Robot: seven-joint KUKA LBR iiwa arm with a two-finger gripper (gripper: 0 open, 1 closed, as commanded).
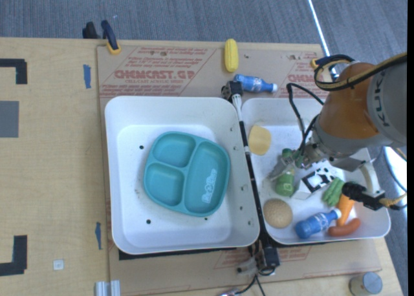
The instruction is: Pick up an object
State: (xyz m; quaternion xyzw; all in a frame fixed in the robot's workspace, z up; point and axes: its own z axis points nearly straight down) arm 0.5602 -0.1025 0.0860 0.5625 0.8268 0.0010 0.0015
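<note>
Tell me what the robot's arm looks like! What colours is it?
The arm is grey and round, with a big orange band above the wrist. Black cables loop around the orange part. The gripper at the end is small, made of dark and silvery metal. A black-and-white square marker sits beside it.

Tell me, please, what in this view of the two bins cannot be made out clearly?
- Gripper, camera view: its fingertips blur into the green toy beneath, so whether anything is gripped cannot be told.
- Right bin: the arm's orange band covers its far right part.
- Black-and-white tag: too small to read, partly under the wrist.
- Arm: cut off by the right edge.
</note>
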